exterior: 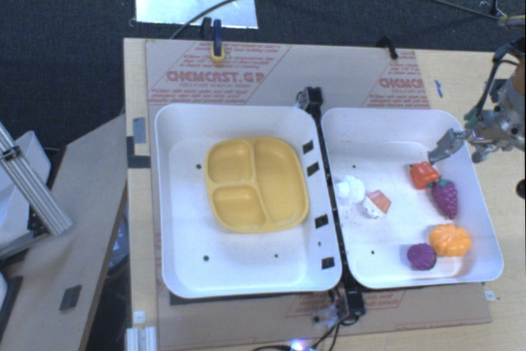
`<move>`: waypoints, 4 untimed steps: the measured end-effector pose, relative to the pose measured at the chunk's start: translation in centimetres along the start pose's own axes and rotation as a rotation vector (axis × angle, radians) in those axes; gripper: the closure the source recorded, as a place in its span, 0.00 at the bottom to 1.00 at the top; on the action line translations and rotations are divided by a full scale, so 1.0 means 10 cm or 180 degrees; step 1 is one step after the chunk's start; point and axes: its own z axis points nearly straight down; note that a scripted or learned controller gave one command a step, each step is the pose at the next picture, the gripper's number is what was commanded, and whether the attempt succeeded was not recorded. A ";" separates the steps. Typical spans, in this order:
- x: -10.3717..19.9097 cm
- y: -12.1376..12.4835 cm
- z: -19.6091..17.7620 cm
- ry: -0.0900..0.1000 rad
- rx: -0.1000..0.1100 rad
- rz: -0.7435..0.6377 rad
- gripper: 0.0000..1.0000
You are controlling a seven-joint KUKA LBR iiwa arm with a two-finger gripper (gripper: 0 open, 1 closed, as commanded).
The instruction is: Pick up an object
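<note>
Jaws: you can't tell if they're open or closed – the gripper (448, 145) shows as a grey blur over the right bin's (386, 121) far right corner, nothing visibly between its fingers.
Nearest object: orange-red toy (423, 174), just below-left of the gripper tip, apart from it as far as you can see.
Beside it: purple grapes (445, 197), touching or nearly touching the orange-red toy.
Near corner: orange pumpkin-like toy (449, 239) with a purple ball-like toy (422, 256) just beside it.
Bin middle: white crumpled piece (350, 190) and a small red-and-white block (376, 202), near each other.
Left bin (185, 177): yellow divided plate (253, 182) – lying flat, centre.
</note>
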 end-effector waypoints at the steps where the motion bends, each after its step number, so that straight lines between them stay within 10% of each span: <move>1: 0.01 0.03 -0.07 -0.0009 -0.0037 -0.0011 0.00; 4: -0.01 0.10 1.40 -0.0007 -0.0035 -0.0002 0.00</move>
